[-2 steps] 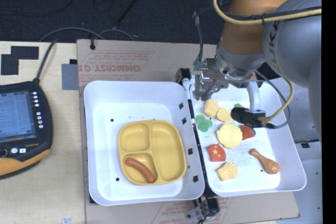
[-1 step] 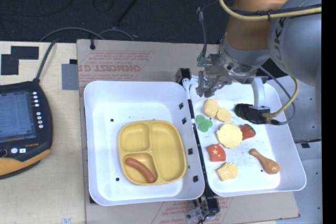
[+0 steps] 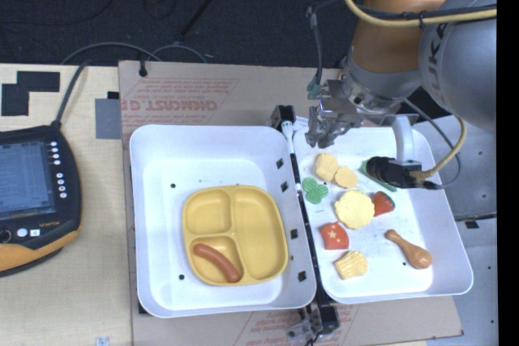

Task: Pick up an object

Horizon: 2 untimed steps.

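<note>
Overhead, the gripper (image 3: 327,130) hangs at the far left corner of the right bin (image 3: 442,259); whether its jaws are open or closed I cannot tell, and nothing shows between them. Just nearside of it lie two pale yellow pieces (image 3: 334,171), then a green piece (image 3: 314,191), a round yellow piece (image 3: 354,209) and a red piece (image 3: 334,236). The left bin (image 3: 154,174) holds a yellow divided plate (image 3: 272,231) with a sausage (image 3: 216,262).

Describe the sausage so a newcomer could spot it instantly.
Look at the left white bin, which holds a yellow divided plate. The sausage lies in the plate's front compartment, slanted. It is the sole reddish-brown, finger-shaped item there; the other toy foods sit in the right bin.
</note>
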Available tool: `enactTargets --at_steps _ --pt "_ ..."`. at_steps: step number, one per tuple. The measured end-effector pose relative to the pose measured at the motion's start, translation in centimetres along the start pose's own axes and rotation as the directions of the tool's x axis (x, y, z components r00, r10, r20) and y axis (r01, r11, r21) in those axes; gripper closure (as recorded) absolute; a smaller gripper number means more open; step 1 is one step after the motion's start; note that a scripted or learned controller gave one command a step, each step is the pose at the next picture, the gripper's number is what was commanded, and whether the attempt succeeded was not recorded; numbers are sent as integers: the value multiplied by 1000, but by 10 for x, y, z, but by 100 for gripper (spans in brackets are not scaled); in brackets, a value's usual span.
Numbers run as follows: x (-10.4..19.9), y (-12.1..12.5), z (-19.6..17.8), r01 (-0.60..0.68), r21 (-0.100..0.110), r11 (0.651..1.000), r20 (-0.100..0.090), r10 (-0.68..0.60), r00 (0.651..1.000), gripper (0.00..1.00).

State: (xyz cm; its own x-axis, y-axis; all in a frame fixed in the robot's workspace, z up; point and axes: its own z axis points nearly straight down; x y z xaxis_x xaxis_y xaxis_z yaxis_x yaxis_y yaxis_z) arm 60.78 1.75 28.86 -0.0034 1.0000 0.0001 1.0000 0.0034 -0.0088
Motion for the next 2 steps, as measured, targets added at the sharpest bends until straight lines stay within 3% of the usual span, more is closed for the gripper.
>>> enactTargets --at_steps 1,2 --pt "48 12 26 0 -3 1000 -1 0 1000 100" --pt "98 -30 -218 1 -24 1000 -4 -1 1000 100"
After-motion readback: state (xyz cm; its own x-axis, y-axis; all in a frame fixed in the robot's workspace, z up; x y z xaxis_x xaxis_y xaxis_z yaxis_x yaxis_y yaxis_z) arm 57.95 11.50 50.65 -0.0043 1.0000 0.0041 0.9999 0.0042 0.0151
